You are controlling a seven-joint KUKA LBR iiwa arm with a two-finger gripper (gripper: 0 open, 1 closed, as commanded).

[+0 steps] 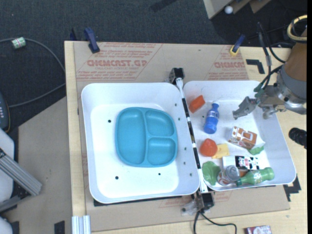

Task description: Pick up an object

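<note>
The right bin (278, 126) holds several small objects. Among them are an orange block (197, 103), a blue bottle (211, 119), a brown and white carton (243, 137), a red-orange lump (209, 147) and a yellow piece (222, 151). Along the bin's front lie a green object (210, 171), a can (229, 174), a black and white box (246, 162) and a green bottle (257, 176). My gripper (253, 111) hangs over the bin's back right part, just above the carton and right of the blue bottle. It is open with nothing between its fingers.
The left bin (97, 106) carries a light blue divided plate (146, 136). A black clamp (176, 74) sits where the two bins meet at the back. Blue clips (91, 39) pin the cardboard base. Cables run behind the arm at the right.
</note>
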